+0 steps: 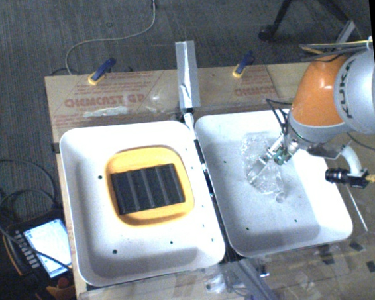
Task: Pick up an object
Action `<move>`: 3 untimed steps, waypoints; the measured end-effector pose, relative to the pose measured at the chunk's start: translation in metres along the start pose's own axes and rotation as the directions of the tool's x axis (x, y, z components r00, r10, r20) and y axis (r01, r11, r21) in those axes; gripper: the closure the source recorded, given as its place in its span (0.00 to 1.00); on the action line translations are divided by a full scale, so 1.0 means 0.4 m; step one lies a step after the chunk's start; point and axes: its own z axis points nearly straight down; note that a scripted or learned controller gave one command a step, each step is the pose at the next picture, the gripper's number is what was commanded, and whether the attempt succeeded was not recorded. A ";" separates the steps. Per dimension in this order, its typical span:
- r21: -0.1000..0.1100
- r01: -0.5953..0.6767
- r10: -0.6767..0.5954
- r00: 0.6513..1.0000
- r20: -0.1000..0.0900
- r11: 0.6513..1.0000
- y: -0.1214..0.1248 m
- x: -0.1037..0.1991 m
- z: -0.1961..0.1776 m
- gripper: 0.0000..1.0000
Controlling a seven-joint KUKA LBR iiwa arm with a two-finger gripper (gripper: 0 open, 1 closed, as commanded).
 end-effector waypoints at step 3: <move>0.002 0.060 -0.060 0.998 0.001 0.998 -0.006 0.079 0.005 0.00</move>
